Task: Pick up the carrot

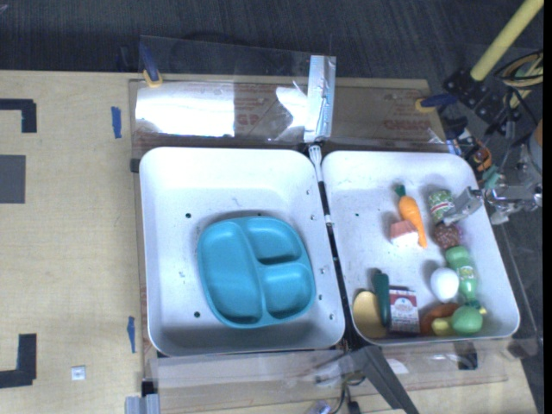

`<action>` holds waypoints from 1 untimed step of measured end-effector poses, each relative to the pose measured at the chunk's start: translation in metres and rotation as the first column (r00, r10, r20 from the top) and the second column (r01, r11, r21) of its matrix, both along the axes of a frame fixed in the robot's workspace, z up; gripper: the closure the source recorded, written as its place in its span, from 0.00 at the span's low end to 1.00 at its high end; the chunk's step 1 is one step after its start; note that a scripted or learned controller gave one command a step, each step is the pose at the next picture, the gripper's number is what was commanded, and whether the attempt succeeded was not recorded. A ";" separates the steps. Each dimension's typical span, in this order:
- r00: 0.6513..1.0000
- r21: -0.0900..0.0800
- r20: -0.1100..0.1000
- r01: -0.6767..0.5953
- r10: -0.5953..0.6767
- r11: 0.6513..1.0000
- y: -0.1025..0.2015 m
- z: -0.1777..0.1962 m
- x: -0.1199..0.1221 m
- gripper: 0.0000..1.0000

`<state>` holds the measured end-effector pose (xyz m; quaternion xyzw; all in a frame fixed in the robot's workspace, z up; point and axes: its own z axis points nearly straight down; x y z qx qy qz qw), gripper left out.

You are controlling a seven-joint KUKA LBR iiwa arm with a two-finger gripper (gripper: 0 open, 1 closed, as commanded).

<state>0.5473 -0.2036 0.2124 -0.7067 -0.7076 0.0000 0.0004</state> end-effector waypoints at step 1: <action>0.965 0.001 -0.007 0.262 -0.262 0.965 0.066 -0.105 -0.004 0.00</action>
